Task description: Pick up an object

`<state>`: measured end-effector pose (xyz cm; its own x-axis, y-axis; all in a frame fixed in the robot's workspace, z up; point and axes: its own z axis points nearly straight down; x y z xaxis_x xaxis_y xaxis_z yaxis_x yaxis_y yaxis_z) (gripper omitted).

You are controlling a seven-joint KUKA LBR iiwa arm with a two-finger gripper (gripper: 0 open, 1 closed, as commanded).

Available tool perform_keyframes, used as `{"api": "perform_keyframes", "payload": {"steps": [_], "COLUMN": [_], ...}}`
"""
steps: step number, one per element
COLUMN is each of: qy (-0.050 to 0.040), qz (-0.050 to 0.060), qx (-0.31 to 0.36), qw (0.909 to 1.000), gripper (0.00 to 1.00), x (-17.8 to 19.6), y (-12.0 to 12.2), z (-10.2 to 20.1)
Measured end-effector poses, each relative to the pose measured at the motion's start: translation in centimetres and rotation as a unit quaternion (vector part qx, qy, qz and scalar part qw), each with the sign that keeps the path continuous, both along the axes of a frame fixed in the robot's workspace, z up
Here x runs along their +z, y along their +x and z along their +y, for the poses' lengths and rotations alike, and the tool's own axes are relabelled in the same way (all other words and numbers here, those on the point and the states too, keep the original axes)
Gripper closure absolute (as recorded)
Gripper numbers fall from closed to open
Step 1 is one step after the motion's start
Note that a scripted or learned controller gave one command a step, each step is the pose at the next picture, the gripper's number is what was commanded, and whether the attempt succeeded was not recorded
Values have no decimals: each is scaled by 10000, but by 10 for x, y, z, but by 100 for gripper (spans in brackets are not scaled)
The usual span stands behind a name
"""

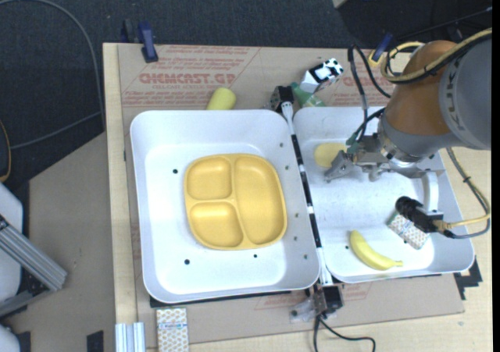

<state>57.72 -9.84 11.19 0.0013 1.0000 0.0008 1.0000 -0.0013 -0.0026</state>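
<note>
Divided plate [234, 200] in left bin [156, 155]; banana [370, 251] in right bin [449, 261]

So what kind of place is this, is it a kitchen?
Probably not a kitchen; more likely a robot lab or workshop. A robot arm reaches over two white bins on a bench, cables trail around, and the banana and yellow divided plate look like toy test objects.

Bright, even overhead light fills the scene. The two shallow white plastic bins [156, 186] glare almost to pure white, hiding surface detail. Soft, short shadows sit under the yellow three-part plastic plate [234, 200] and the yellow banana [372, 251]. The dark carpet floor [55, 69] looks dim. The whole picture is slightly soft and grainy, with fine edges blurred.
</note>
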Motion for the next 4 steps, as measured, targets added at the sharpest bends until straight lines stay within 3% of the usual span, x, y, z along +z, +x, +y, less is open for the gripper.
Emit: {"api": "perform_keyframes", "payload": {"steps": [1, 2, 3, 4], "qy": [-4, -5, 3, -2], "qz": [-3, -25, 2, -1], "qx": [-3, 12, 10, 2], "qw": [10000, 10000, 10000, 10000], "gripper": [0, 0, 0, 0], "x": [-28, 9, -28, -27], "y": [-70, 11, -6, -21], "z": [-50, -40, -3, -25]}}
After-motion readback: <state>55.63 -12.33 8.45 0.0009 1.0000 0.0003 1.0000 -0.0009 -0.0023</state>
